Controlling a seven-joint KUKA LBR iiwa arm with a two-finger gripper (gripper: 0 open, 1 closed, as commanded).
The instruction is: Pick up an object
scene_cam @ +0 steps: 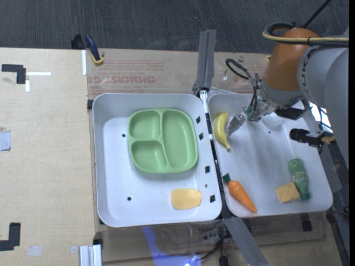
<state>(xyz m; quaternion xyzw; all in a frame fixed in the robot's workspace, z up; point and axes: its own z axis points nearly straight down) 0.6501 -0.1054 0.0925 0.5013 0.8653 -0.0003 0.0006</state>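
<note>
**Two bins, five loose things, and a gripper parked next to the banana**

So the gripper (237,122) sits in the upper left part of the right bin (266,148), just beside the banana (221,129), which lies along that bin's left wall. From this angle I honestly can't tell how the gripper is set or whether it has anything in it. Nothing looks lifted; the banana appears to be lying flat on the bin floor.

What could go wrong, as I see it:

- The banana is tucked right up against the wall where the two bins meet. If the arm comes down on it there, the wall side has hardly any room, so the gripper may hit the rim or just shove the banana sideways instead of closing around it.
- It's curved and smooth, so a grab near the tip could let it swivel or squirt out.
- The carrot (242,195) has the same problem lower down; it's also hugging that left wall.
- The green bottle (298,177) and the yellow block (287,193) touch each other in the lower right of the bin, so going for one probably knocks the other.

Counts:

- White bins: 2
- Banana: 1
- Carrot: 1
- Green bottle: 1
- Yellow block: 1
- Green divided plate (163,141): 1, in the left bin (111,165)
- Pale yellow oval piece (186,198): 1, below the plate in the left bin
</note>
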